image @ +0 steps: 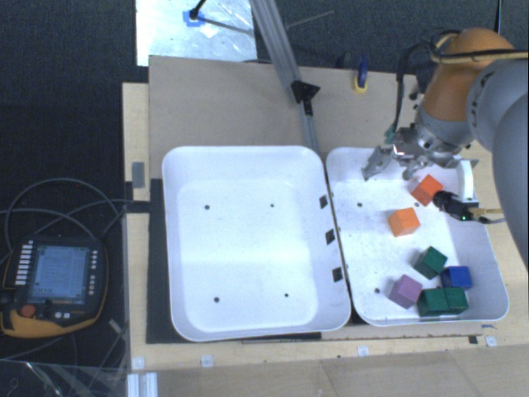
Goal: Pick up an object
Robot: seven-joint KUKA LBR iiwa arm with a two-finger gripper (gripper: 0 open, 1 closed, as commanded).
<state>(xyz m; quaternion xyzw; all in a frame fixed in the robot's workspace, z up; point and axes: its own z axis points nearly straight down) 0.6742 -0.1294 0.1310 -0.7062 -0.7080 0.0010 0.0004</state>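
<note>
Gripper (395,162) hangs over right bin's (357,304) far edge, grip state unreadable, nothing visibly held; approach step, likely next: descend squarely onto nearby orange block (426,189).

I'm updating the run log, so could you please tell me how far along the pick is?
Done: the arm has brought its tool over the upper part of the right white bin. In hand: nothing shows between its fingers. Left: every block lies in that bin, including two orange cubes, a purple cube, a blue cube and green blocks; one must be grasped and lifted.
</note>
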